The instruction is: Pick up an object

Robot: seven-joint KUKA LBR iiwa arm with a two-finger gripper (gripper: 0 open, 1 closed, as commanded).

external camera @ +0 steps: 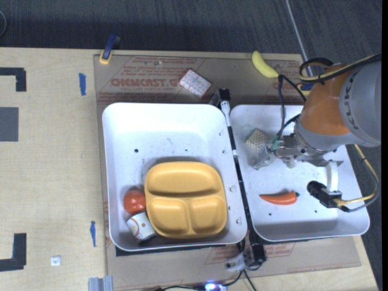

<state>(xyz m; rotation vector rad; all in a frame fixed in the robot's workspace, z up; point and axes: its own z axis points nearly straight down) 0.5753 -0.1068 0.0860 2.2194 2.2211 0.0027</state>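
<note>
In the right bin (303, 223) a red chili pepper (280, 197) lies near the middle, pointing left. A small grey-green speckled block (257, 139) sits toward the bin's far left. My gripper (265, 155) reaches in from the right and hangs low, right beside that block's near side. I cannot see whether it touches the block. The chili lies apart from it, closer to the front. The grey arm with its orange band (324, 111) covers the bin's far right corner.
The left bin (121, 126) holds a yellow divided tray (185, 199), a red ball (134, 200) and a small white and orange object (140, 225) at its front left. A yellow banana (264, 65) and a patterned card (194, 82) lie behind the bins.
</note>
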